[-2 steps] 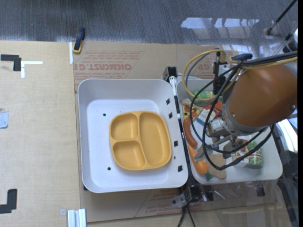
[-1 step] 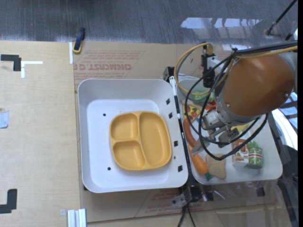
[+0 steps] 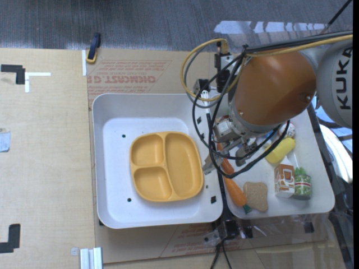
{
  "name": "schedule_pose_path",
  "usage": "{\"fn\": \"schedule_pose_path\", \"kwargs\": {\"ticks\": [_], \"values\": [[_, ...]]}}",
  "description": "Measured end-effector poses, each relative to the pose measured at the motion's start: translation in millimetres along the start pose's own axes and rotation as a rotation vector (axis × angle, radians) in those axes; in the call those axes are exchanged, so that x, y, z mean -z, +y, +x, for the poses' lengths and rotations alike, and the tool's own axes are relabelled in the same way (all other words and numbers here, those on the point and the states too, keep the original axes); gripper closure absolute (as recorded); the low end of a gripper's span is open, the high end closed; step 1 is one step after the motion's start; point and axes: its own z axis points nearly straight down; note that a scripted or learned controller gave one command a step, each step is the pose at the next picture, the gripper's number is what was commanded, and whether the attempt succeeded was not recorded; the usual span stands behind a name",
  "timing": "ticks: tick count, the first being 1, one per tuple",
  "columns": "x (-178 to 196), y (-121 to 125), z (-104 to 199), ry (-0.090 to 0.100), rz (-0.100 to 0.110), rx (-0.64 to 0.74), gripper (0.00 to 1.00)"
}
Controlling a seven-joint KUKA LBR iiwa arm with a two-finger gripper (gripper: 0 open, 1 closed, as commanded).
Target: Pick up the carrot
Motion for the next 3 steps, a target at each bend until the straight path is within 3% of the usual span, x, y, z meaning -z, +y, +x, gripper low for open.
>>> {"fn": "schedule_pose_path", "kwargs": {"ticks": [1,2,3], "values": [[9,-1,0,-0.005,0.002,-0.006,1.00],[18,-3,-1,-0.010,0.004,-0.012,1.00],[0,28,-39,0.001,-0.003,0.309,1.00]]}}
